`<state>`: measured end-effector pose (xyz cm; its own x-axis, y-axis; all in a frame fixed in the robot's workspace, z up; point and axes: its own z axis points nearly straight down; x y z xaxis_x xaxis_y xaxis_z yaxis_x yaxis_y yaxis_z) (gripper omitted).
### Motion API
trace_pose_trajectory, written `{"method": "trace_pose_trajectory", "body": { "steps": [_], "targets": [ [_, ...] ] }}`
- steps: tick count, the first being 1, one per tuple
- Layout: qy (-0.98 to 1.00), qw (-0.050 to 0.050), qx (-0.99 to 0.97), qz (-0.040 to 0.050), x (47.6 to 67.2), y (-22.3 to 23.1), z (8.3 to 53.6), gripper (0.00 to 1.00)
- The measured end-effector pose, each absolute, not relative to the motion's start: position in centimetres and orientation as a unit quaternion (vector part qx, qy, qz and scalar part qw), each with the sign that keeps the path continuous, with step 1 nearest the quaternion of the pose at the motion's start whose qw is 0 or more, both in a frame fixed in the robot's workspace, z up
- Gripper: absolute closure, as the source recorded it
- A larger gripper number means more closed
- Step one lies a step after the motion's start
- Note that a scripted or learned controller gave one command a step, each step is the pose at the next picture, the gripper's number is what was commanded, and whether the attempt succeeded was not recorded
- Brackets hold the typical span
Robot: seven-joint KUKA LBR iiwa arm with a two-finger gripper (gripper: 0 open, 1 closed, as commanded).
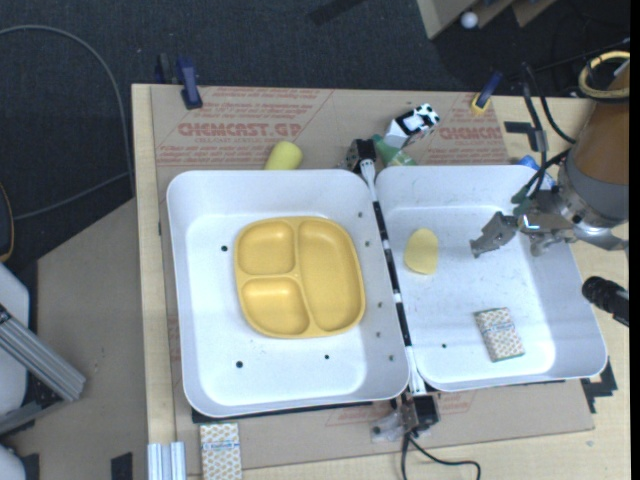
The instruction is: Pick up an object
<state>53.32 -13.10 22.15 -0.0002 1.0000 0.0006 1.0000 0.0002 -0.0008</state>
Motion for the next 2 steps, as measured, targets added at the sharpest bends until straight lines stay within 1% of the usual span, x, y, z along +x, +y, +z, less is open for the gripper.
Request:
{"method": "trace_pose_trajectory", "body": {
  "steps": [1,2],
  "targets": [
    [-0.707,0.002,-0.707,0.0009,60.2,-10.1,10.0,0.00],
    [-0.707,0.000,-0.707,-0.0001,61.0,-10.0,8.4,0.00]
  ]
}}
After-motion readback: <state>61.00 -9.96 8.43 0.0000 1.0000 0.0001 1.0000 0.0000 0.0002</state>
